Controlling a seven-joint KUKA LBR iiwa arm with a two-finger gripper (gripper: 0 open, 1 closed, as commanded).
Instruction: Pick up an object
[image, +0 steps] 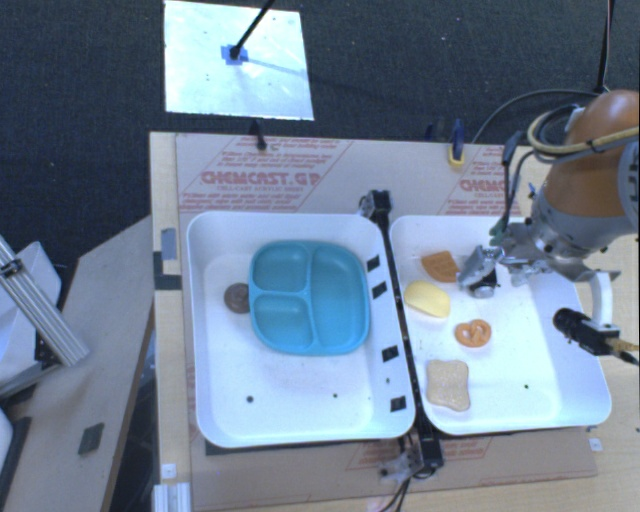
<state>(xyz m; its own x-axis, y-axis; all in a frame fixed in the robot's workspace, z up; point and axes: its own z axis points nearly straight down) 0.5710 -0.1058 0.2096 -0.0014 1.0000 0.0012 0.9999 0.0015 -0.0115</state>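
Observation:
In the right bin (560, 385) lie an orange-brown chip-like piece (439, 266), a yellow lemon-shaped piece (428, 299), an orange pretzel (473, 333) and a tan slice of bread (448, 384). My gripper (480, 274) hangs over the bin's upper middle, just right of the orange-brown piece and above the pretzel. Nothing shows between its tips, and the tips are too small and dark to read.
The left bin (215, 400) holds a blue divided plate (306, 297) and a small brown round disc (237, 297) beside the plate's left edge. A black divider (392, 310) runs between the bins. A black fitting (580, 328) sits at the right bin's right side.

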